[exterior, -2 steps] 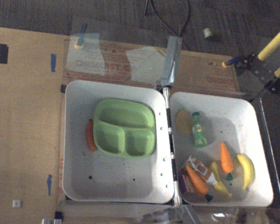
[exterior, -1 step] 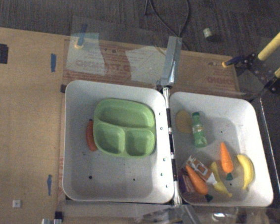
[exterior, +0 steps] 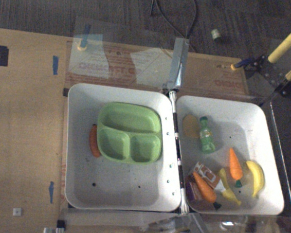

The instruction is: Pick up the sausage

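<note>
Bench: flat tan surface, black corner markings at left edge, blue tape strips on left portion. Left bin: white, shallow, rests directly on bench. Right bin: white, shallow, rests directly on bench, touching left bin along centre seam. Clear sheet with printed labels lies on bench behind bins. Small white square near front-left corner marking.

arm and end effector pose and state: impossible to tell
</note>
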Tool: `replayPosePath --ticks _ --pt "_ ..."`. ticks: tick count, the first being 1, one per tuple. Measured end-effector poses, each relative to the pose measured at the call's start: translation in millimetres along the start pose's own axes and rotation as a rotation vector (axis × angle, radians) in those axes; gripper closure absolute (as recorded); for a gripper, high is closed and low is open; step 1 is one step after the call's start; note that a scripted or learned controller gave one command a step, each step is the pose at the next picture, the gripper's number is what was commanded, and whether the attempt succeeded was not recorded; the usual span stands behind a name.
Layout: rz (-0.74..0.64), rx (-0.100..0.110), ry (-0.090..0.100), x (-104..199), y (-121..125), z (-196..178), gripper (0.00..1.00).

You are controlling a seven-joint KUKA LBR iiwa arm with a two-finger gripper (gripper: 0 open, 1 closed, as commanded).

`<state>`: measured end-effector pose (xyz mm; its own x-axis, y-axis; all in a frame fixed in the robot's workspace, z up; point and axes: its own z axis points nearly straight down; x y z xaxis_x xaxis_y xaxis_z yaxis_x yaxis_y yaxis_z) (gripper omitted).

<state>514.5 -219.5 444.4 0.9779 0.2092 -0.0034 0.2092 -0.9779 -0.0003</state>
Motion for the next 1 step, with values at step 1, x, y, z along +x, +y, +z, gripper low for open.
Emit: replayPosePath --ticks 1 --pt "0.005 -0.002 0.004 25.8 7.6 9.7 0.0"
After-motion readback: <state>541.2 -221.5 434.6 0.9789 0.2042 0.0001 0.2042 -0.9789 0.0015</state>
